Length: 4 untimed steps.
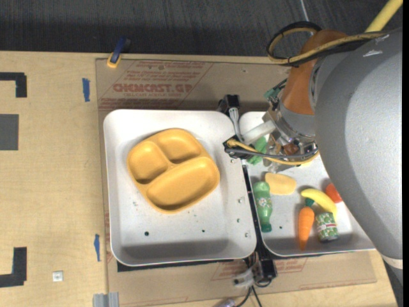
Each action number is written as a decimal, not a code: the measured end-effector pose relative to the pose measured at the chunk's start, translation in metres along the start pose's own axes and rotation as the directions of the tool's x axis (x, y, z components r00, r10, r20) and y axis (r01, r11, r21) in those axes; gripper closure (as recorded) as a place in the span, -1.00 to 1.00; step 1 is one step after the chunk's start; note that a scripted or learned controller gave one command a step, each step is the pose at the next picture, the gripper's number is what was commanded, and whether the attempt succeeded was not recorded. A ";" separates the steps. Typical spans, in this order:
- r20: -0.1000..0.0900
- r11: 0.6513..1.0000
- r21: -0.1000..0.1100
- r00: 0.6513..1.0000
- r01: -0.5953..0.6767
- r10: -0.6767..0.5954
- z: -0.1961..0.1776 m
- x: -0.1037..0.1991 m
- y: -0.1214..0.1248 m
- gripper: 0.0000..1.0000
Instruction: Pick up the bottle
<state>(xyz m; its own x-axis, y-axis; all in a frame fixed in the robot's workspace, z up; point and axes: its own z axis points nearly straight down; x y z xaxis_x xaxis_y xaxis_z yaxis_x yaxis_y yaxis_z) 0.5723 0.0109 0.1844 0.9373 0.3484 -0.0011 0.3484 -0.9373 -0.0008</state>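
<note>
Approach step: end effector (273, 147), finger state not discernible, hovers at right white bin (281, 245) rear; next move must descend onto slim green plastic bottle (262, 204) nearby

Bulky grey arm (364, 139), orange wrist band (300, 88), looped black cable (291, 40), yellow hose (386, 8)
</note>
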 end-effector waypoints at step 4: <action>0.000 0.657 0.003 0.657 0.754 -0.754 -0.018 -0.010 -0.074 1.00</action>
<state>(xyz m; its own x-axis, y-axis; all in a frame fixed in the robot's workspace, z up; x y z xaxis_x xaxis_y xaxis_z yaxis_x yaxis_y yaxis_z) 0.5376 0.0766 0.2021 0.3526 0.9358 -0.0002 0.9358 -0.3526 -0.0040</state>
